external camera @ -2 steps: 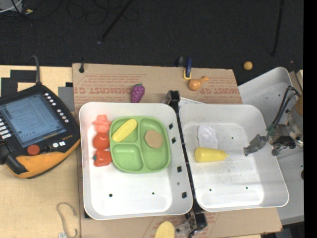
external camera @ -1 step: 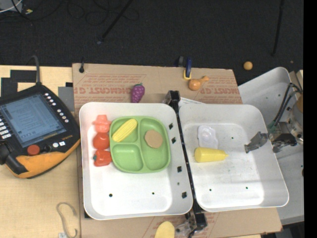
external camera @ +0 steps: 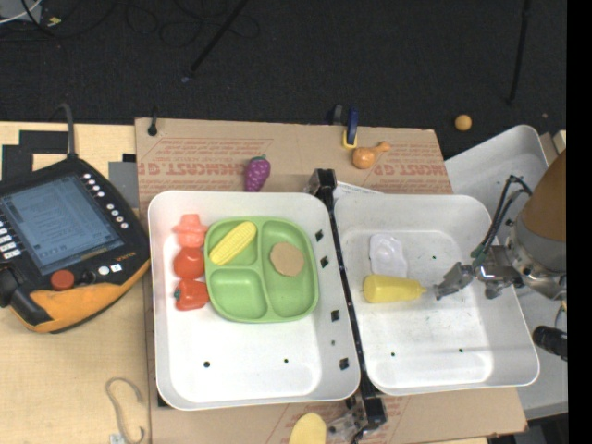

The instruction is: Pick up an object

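gripper point(external camera: 451, 282) over right bin point(external camera: 462, 363), just right of yellow obj point(external camera: 391, 289) | fingers slightly apart, holding nothing | clear wrapper point(external camera: 388, 252) just above yellow obj

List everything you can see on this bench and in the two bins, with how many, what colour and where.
Bins: 2, white, side by side on the bench.
Divided plate: 1, green, left bin.
Toy corn: 1, yellow, plate's upper left compartment.
Round disc: 1, tan, plate's upper right compartment.
Toy pieces: a few, red and pink, left bin beside the plate.
Toy bottle-like piece: 1, yellow, right bin.
Clear wrapper: 1, whitish, right bin above the yellow piece.
Toy grapes: 1, purple, cardboard behind left bin.
Toy pear: 1, orange, cardboard behind right bin.
Control tablet: 1, black and orange, far left.
Gripper: 1, grey metal, over right bin, near the yellow piece.
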